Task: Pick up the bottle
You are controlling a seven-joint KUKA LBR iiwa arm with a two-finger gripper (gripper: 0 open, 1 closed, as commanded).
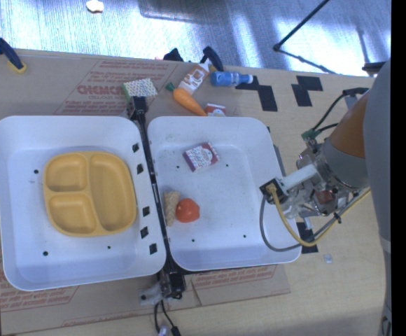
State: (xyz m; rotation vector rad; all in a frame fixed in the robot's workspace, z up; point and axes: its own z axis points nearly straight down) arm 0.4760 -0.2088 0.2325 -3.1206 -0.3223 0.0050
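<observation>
The tool (287, 191) – grip state I cannot tell – should reach the small blue plastic bottle (229, 79) lying beyond the bins, gripping across its body.

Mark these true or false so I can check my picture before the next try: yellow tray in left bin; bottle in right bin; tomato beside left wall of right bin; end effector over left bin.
1. The yellow divided tray lies in the left bin. True.
2. The bottle lies in the right bin. False: it lies on the bench beyond the bins.
3. The tomato sits near the right bin's left wall. True.
4. The end effector hangs over the left bin. False: it is at the right bin's right edge.
</observation>
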